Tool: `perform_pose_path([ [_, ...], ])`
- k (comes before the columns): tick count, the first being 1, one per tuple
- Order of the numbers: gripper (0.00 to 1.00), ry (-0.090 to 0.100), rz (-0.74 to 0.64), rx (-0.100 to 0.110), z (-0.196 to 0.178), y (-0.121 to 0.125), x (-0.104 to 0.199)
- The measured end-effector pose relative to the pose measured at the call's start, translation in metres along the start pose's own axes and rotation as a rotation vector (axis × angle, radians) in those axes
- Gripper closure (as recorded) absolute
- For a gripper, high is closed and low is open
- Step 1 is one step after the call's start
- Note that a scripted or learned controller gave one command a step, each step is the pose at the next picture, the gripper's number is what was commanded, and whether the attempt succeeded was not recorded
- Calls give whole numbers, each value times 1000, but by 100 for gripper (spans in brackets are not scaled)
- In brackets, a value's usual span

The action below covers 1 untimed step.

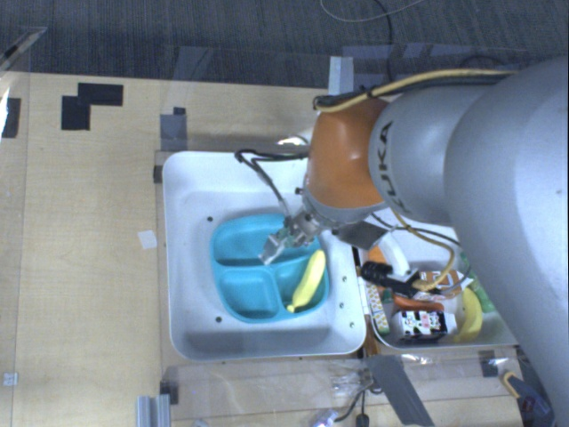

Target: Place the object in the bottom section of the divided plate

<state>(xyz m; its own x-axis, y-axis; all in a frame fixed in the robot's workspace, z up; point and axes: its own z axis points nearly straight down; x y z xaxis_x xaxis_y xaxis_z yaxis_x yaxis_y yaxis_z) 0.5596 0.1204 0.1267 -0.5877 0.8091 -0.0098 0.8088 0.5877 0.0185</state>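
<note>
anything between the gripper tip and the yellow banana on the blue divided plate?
Camera view: just a bare strip of the blue divided plate separates the gripper from the yellow banana, which lies in the plate's right-hand section.

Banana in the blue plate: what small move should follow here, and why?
Probably lift the gripper straight up and clear. The banana already lies in the divided plate, in its right compartment, apart from the gripper, which hangs over the plate's middle. Whether that compartment is the bottom section, I cannot tell.
</note>
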Motion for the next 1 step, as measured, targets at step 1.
perform_pose_path([
  [1,0,8,-232,12,-58,-10,-31],
])
